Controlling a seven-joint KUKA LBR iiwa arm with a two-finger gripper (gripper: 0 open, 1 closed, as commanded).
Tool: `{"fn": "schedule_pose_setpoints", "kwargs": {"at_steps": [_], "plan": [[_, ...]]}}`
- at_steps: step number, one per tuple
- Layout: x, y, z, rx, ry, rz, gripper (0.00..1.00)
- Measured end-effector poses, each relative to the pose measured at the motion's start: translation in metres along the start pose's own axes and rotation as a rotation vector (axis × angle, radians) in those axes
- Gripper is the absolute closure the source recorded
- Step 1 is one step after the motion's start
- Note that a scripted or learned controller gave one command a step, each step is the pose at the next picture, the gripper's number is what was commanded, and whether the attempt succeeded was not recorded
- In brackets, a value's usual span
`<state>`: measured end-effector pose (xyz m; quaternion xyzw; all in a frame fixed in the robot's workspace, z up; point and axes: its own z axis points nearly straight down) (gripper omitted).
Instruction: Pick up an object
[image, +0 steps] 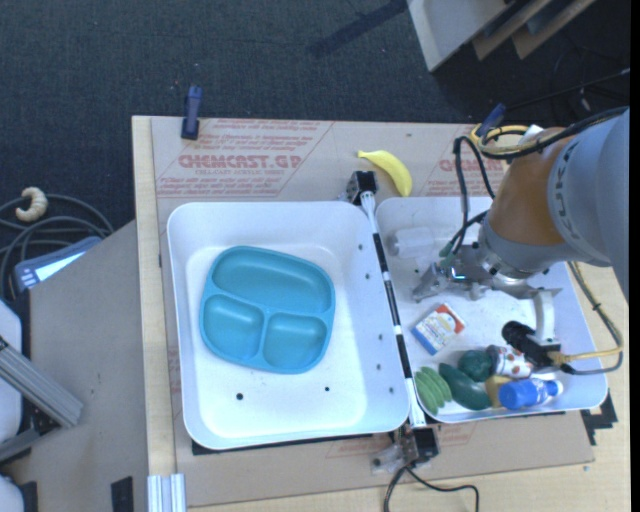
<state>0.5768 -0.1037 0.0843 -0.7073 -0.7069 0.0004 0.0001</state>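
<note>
Arm pose: the grey arm (575, 190) reaches in from the right over the right bin (480, 325). Its orange band (520, 205) sits above the wrist, which is bent down toward the bin floor.
End effector: the end effector (440, 283) is low over the left half of the right bin, near the divider between the bins.
End effector state: I cannot tell how far open it is, and nothing is seen in its grasp.
Nearest object: a small box (438, 327), white with blue and orange, lies on the bin floor just below the end effector and apart from it.
Other objects, right bin: along the near edge lie a light green item (433, 388), a dark green item (470, 385), a small multicoloured item (512, 362) too small to identify, and a blue-capped bottle (525, 393). They are packed close together.
Obstruction: the arm covers the upper right part of the right bin.
Left bin: the left bin (190, 260) holds a blue divided plate (268, 308) lying flat, with three compartments.
Outside the bins: a banana (388, 168) lies on the surface (250, 160) at the far end of the divider. A blue clamp (190, 110) sits on the far left edge.
Count: two bins, one plate, one box, two green items, one bottle, one multicoloured item, one banana, one clamp.
</note>
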Motion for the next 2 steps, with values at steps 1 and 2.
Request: {"fn": "schedule_pose_setpoints", "kwargs": {"at_steps": [1,2], "plan": [[0.008,-0.035,0.000,0.001,0.001,0.000,0.00],[-0.057,-0.003,-0.001,-0.002,-0.002,0.000,0.00]]}}
